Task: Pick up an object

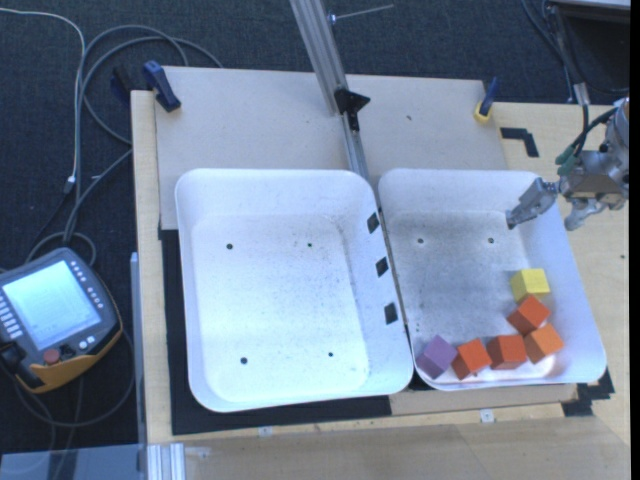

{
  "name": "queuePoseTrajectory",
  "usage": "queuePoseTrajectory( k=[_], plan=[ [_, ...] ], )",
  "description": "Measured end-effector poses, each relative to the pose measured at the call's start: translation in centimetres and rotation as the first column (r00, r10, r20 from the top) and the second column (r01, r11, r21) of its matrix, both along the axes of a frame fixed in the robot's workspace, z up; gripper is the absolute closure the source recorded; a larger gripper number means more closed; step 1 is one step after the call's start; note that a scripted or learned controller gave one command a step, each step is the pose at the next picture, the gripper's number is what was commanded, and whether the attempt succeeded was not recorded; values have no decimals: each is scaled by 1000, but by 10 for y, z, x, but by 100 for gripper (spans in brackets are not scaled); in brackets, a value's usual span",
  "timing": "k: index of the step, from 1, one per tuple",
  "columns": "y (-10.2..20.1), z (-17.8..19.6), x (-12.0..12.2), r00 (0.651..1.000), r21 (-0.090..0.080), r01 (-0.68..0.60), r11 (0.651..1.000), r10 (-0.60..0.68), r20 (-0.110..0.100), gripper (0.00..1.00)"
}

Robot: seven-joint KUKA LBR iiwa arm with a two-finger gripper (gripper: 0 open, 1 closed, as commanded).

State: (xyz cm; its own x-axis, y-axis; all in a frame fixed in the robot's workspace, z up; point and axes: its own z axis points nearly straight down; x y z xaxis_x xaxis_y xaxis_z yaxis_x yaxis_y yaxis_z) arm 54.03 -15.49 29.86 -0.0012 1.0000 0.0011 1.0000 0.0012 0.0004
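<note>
Spread apart and holding nothing, the jaws of your grey two-finger gripper [551,210] sit over the upper right corner of the right-hand shallow white plastic bin [450,208], with one finger [526,206] angled down-left over the bin floor and the other near the bin's right rim. You can see the wrist body just behind them at the frame's right side.

Your candidate objects all lie in the lower right part of that same bin, well apart from the gripper. Look for a yellow wooden cube [531,283] nearest the gripper, with an orange-red cube [530,314] just below it and touching or nearly so. Below that sits a lighter orange cube [545,342] by the bin's right wall. Along the front wall you have a row running leftward: a red-orange cube [507,351], another orange cube [471,357], and a purple cube [437,356] at the left end.

Beside it, the left-hand shallow white bin [200,208] has a speckled floor. A grey and orange teach pendant [52,318] rests on the dark carpet at your far left.
</note>
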Motion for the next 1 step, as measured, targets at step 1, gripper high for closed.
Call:
queuePoseTrajectory(
  k=[1],
  plan=[
    [-62,-83,-13,1000,0,7,1000,-7,-10,0]
  ],
)
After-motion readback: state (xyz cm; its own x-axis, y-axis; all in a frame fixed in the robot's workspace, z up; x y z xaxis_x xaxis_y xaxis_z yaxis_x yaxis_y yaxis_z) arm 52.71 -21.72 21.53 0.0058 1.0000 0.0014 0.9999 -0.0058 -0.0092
